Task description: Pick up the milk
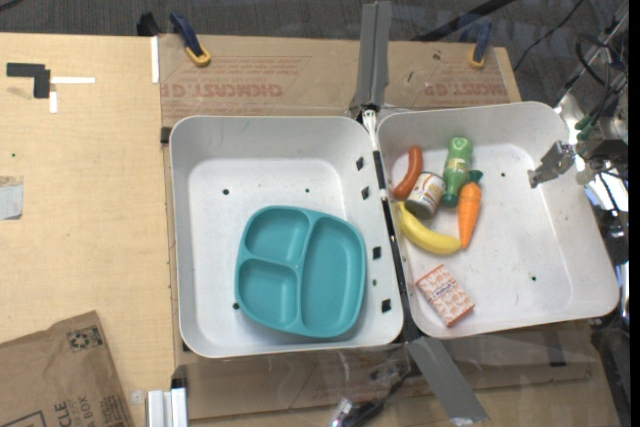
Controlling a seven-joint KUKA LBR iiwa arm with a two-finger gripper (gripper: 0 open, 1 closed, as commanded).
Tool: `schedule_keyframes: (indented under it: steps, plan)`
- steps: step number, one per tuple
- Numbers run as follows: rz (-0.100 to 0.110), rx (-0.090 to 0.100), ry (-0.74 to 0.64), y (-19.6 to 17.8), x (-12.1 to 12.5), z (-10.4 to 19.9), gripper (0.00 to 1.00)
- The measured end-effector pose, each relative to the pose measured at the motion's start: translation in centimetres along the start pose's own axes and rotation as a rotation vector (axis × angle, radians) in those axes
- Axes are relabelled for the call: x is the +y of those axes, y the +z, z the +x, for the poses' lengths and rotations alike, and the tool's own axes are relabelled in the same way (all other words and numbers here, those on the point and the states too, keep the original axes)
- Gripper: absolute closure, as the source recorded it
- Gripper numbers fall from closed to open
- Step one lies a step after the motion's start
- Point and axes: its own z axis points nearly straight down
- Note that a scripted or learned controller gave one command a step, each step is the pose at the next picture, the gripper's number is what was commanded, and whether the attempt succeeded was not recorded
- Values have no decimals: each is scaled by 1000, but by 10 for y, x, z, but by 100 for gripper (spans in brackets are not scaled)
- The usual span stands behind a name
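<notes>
The milk (443, 295) is a small pinkish-orange carton lying flat near the front left corner of the right bin (560, 300). My gripper (546, 171) hangs at the bin's right side, over its far right part, well away from the carton and up and to the right of it. Nothing shows between the gripper and the bin floor there.
Grouped at the right bin's left side are a red sausage (406, 173), a small can (426, 194), a green bottle (457, 166), a carrot (468, 211) and a banana (428, 231). A teal divided plate (300, 271) lies in the left bin (200, 215).
</notes>
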Motion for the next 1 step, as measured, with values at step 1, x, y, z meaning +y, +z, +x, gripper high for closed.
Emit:
schedule_keyframes:
  steps: [1]
  plan:
    - [-3, -2, -71, -67, 14, -6, 0]
